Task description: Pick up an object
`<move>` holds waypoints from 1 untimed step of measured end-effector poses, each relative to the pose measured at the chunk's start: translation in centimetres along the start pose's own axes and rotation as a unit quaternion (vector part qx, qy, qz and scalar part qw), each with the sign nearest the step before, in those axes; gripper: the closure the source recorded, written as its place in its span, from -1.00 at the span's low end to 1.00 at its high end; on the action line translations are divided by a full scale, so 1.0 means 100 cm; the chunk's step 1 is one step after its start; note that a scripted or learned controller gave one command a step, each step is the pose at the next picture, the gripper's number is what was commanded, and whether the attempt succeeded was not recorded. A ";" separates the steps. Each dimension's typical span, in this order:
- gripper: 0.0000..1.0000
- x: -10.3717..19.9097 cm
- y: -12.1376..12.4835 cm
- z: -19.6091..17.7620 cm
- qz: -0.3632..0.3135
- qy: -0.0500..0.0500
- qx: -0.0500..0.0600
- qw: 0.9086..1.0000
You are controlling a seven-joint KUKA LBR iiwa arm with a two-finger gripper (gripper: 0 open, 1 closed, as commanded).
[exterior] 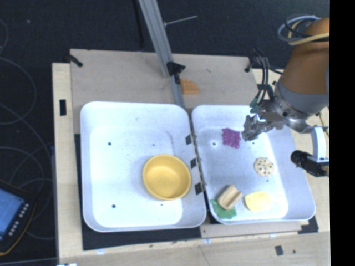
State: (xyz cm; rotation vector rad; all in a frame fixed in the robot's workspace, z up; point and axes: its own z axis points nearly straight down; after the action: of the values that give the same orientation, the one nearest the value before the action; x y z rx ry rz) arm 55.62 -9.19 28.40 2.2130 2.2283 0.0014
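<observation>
A slanted overhead look at a wooden bench carrying two shallow white bins side by side. The left bin (111, 148) holds a yellow bowl (166, 177), sitting upright near its right wall. The right bin (297, 170) holds four small things: a purple object (231, 137) toward the back, a round speckled cookie-like piece (263, 167) near the middle right, and along the front edge a tan bread-like roll (229, 195) lying partly over a green scrap (225, 210), with a pale yellow lump (257, 201) just beside it.

The grey and orange arm reaches in from the right, and its gripper (251, 129) hangs low over the right bin, just beside the purple object on that object's right. The tips are dark and small against the bin — whether they stand apart or closed cannot be made out, and nothing can be seen held.

Judging from this, the pick is not yet done: every object lies in a bin. The purple one looks the likeliest target, and closing, gripping and lifting all remain.

No brand, label or readable writing appears anywhere.
</observation>
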 end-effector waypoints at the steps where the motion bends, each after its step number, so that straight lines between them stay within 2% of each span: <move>1: 1.00 0.057 0.016 0.016 0.000 0.000 0.001 1.000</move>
State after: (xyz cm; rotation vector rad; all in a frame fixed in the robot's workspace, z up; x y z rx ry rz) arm 57.21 -3.44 26.83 2.2147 2.2301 -0.0006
